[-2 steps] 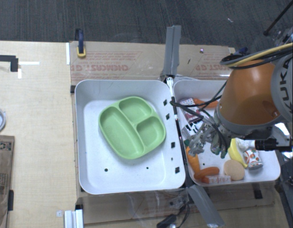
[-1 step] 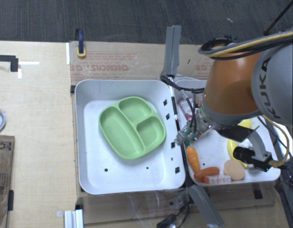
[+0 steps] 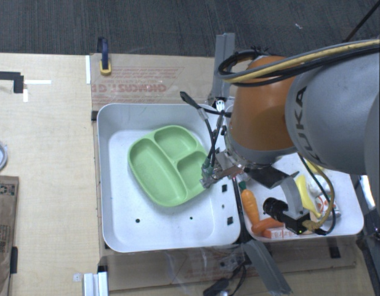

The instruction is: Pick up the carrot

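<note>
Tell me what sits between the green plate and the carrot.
In the camera view, the gripper hangs at the green plate's right edge, and past it runs the white wall dividing the two bins. The carrot lies just beyond that wall.

One fixed camera looks down at a slant on the tabletop (image 3: 42,227), near enough that both bins (image 3: 116,227) and the arm (image 3: 313,103) crowd its frame.
</note>
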Robot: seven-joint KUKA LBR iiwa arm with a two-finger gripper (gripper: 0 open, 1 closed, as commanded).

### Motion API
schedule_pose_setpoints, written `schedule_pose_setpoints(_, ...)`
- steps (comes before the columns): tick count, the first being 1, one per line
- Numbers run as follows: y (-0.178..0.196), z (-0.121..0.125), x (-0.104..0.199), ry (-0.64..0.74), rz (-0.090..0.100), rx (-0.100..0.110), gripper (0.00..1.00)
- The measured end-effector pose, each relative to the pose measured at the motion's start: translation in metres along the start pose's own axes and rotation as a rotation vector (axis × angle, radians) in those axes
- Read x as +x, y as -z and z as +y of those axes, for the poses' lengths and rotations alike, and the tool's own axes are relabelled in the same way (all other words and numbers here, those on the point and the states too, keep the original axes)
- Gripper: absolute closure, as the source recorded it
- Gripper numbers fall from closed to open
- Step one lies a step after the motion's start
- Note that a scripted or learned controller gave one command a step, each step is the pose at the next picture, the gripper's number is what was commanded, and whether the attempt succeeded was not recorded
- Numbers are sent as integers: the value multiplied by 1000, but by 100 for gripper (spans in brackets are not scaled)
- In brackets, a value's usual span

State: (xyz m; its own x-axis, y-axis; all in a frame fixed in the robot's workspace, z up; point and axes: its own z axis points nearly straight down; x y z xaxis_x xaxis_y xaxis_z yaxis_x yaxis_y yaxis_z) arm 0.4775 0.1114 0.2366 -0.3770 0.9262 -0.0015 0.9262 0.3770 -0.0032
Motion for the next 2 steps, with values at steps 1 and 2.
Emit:
schedule_pose_setpoints(1, 8, 0, -1, 1, -2, 3, 100)
schedule_pose_setpoints(2, 20, -20, -53, 461, 0, -3, 100)
